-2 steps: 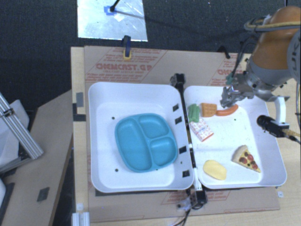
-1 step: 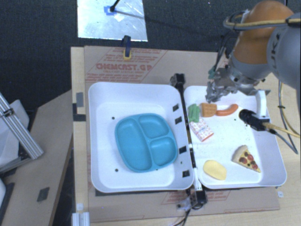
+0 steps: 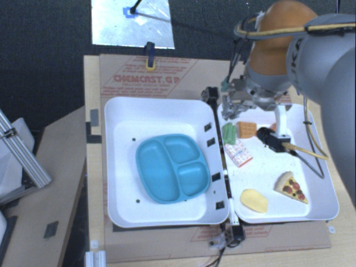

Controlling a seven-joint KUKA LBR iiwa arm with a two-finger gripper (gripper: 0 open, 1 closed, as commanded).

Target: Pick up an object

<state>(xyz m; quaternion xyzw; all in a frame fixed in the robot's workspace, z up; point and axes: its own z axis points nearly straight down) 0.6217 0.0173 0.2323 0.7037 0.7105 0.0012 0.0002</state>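
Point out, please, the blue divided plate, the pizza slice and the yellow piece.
blue divided plate (image 3: 172, 168), camera view, centre divider.
pizza slice (image 3: 291, 187), camera view, topping middle.
yellow piece (image 3: 254, 200), camera view, its top.

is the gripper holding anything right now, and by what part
Cannot be told: the gripper hangs just above the green item in the right bin, with nothing visibly between its fingers.

Two white bins (image 3: 161, 107) sit on a tan tabletop (image 3: 61, 143). The tray (image 3: 169, 168) is light blue. Beside the jaws lie a green piece (image 3: 228, 132) and an orange block (image 3: 246, 129); below them a pink-and-white patterned packet (image 3: 238, 153), a pale yellow lump (image 3: 254, 200), and a pizza slice (image 3: 291, 187) spotted red.
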